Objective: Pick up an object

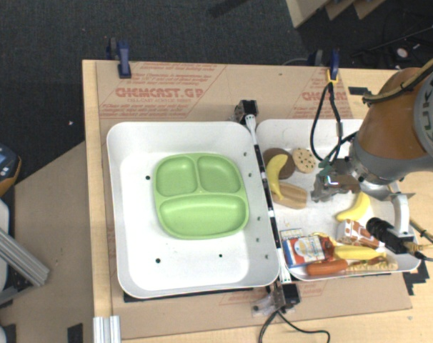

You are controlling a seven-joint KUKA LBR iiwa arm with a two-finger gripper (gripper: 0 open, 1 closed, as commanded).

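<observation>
- We see the grey arm with the orange band [399, 131] reaching in from the right, over the right shallow white bin [274, 131].
- The two-finger gripper [324, 188] sits low in that bin's middle; whether it is clenched or released we cannot tell, and nothing visibly sits in it.
- Just left of the gripper: a tan bread-like block [291, 196], with a curved yellow banana [276, 174] touching its left side, close to the bin's left wall.
- Above those: a dark brown round piece [282, 160] and a speckled tan cookie [304, 160], side by side.
- A second small yellow banana-like piece [355, 209] lies just right of the gripper.
- Front edge of the right bin: a small white-and-blue carton [303, 249], a red sausage [326, 267], and more packed toy food we can't resolve.
- The left shallow white bin [123, 213] holds a light green three-compartment plastic plate [200, 196], roughly centred.
</observation>
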